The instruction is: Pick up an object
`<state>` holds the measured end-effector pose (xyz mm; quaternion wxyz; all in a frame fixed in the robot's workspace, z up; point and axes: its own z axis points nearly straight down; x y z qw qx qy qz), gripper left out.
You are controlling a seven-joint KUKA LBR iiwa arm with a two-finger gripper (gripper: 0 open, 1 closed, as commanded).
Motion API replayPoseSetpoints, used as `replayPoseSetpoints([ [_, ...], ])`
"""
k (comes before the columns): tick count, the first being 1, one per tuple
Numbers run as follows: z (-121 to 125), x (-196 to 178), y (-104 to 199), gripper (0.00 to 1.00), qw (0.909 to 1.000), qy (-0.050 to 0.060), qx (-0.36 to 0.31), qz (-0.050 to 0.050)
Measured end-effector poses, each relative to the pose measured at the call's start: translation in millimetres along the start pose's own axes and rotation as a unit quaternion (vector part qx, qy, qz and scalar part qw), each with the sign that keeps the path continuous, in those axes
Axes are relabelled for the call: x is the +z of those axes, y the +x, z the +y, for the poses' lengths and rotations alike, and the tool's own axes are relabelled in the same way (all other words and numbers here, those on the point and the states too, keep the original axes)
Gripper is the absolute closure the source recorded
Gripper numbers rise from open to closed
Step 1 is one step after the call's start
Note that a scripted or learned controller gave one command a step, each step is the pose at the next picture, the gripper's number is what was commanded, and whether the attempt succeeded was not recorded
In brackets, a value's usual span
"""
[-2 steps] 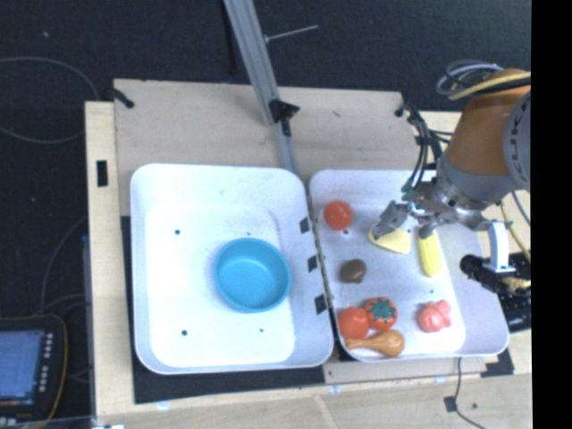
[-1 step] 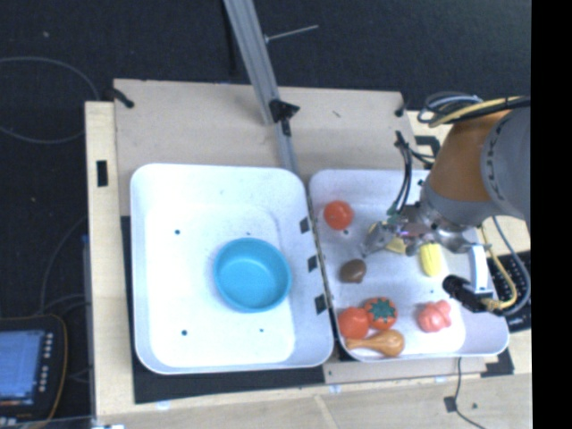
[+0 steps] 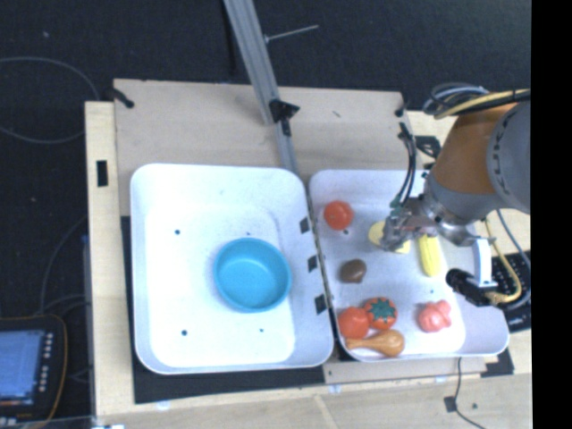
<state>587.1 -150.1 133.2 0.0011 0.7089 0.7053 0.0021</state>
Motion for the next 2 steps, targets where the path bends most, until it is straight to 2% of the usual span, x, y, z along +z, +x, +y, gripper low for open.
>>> replayPoseSetpoints([
  [1,0.6,-66.7,-4.8,1.00,1.0000,-0.002,-0.001,0.000],
  [2,-2.2,-113.4,-3.8,1.00,1.0000,-0.001,-0.006,0.000],
])
